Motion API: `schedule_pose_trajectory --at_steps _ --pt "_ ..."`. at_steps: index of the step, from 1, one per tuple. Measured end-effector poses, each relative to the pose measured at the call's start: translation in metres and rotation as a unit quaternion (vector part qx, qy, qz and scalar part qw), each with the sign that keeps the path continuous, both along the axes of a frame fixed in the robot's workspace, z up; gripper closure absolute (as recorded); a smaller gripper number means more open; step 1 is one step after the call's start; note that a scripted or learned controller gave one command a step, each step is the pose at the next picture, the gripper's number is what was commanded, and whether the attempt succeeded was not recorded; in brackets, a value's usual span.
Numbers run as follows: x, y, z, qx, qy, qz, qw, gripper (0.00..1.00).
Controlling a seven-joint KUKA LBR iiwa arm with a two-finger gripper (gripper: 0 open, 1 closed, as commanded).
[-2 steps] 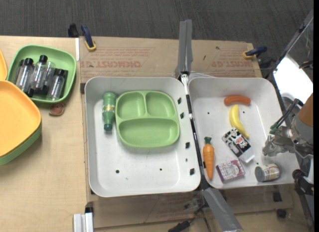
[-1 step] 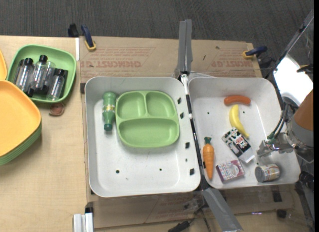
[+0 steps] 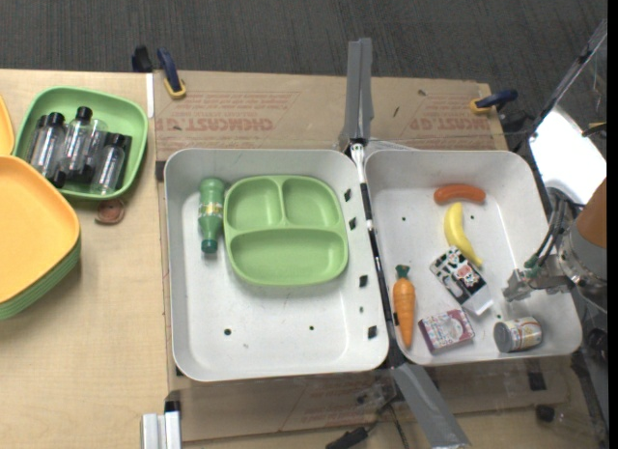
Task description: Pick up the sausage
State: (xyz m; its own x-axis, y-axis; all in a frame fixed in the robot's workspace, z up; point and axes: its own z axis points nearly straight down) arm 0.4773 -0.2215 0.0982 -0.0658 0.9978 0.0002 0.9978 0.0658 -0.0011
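Observation:
The sausage (image 3: 460,193), a short orange-red link curved slightly, lies near the far wall of the right bin (image 3: 425,172). It rests free on the bin floor, just beyond the tip of a yellow banana (image 3: 461,233). My gripper (image 3: 531,281) hangs low at the right bin's right side, near its front corner. It is well apart from the sausage, to its right and nearer the front, and just above a small can (image 3: 519,334). Nothing shows held in it.
The right bin also holds a carrot (image 3: 404,304), a black-and-white packet (image 3: 459,275) and a pink carton (image 3: 446,329). In the left bin (image 3: 280,341) lie a green divided plate (image 3: 286,229) and a green bottle (image 3: 210,213). A green tray of bottles (image 3: 82,143) and yellow plates (image 3: 29,244) sit far left.

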Motion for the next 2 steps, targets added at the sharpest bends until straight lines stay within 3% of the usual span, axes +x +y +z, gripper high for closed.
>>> schedule_pose_trajectory --at_steps 1,2 --pt "0.0 0.045 0.031 -0.0011 0.001 -0.416 0.9095 1.0" --pt "-0.001 0.006 -0.008 -0.0002 0.002 -0.257 0.9664 1.0"
